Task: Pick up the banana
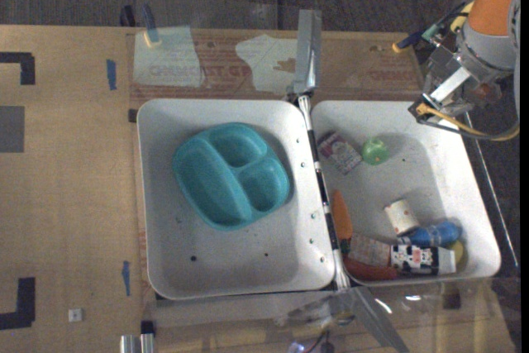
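Raised above everything else and so closest to the lens, the gripper (431, 105) hangs at the end of the arm (496, 8) over the far right corner of the right bin (489, 207); from this angle I cannot tell whether it is spread or closed, and I see no object at its tip. Just beneath and inward from it lie a small green fruit (374, 150) and a printed packet (338, 153), then a white cup (402, 217). What I take to be the banana (459, 254) is only a yellowish sliver in the near right corner of that bin, well apart from the gripper, tucked behind a black-and-white carton (421, 259) and touching a blue object (442, 232). To do this well, I'd judge the arm should travel along the bin's right wall toward the near corner, turn the wrist across the fruit's curve, and come down on its exposed outer side, clear of the carton and the wall. An orange carrot (340, 215) lies by the divider; beyond it, the left bin (157, 202) holds a teal divided plate (231, 175) on the bench (66, 178).
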Motion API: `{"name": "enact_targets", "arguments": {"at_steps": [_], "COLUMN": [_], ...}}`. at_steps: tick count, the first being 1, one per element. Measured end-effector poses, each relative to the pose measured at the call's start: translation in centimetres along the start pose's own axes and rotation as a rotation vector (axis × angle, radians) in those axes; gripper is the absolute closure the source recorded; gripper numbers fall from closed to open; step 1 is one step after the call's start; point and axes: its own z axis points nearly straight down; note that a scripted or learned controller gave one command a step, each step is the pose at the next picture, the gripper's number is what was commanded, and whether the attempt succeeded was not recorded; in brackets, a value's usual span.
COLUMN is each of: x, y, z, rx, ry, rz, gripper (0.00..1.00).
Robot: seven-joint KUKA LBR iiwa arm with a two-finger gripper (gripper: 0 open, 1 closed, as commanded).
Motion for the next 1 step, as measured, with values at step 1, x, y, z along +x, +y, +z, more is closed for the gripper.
{"name": "enact_targets", "arguments": {"at_steps": [1], "x": [-3.23], "y": [4.9], "z": [-2.53], "rx": [0.002], "ry": [-0.001], "rz": [0.38], "gripper": [1.0]}}
